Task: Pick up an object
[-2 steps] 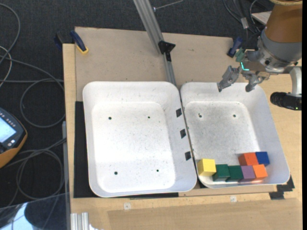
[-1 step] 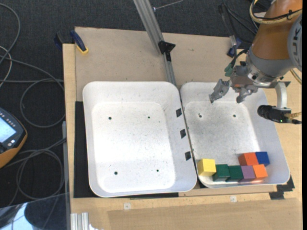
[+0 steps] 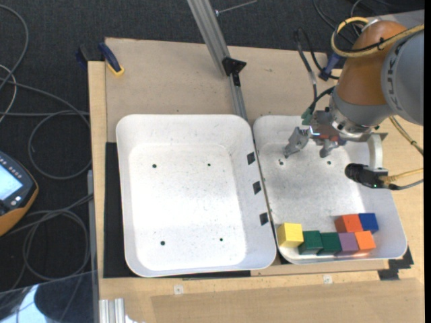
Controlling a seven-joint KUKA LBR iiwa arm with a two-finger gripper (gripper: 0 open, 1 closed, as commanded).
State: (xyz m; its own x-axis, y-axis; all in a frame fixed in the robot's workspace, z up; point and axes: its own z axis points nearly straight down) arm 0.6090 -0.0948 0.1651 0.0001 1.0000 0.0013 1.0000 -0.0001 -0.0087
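Note:
Several coloured blocks lie in a cluster along the near edge of the right bin [image 3: 303, 187]: a yellow block [image 3: 291, 233], two green blocks [image 3: 320, 241], a purple block [image 3: 348, 241], two orange blocks [image 3: 351, 222] and a blue block [image 3: 368, 221]. My gripper [image 3: 310, 142] hangs over the far part of the right bin, well apart from the blocks. Its two fingers are spread, and nothing is between them.
The left bin [image 3: 182, 194] lies beside the right one, its rim touching it. A slanted metal pole [image 3: 212, 32] rises behind the bins. A black cable and connector [image 3: 367, 175] hang from the arm over the right bin's right side.

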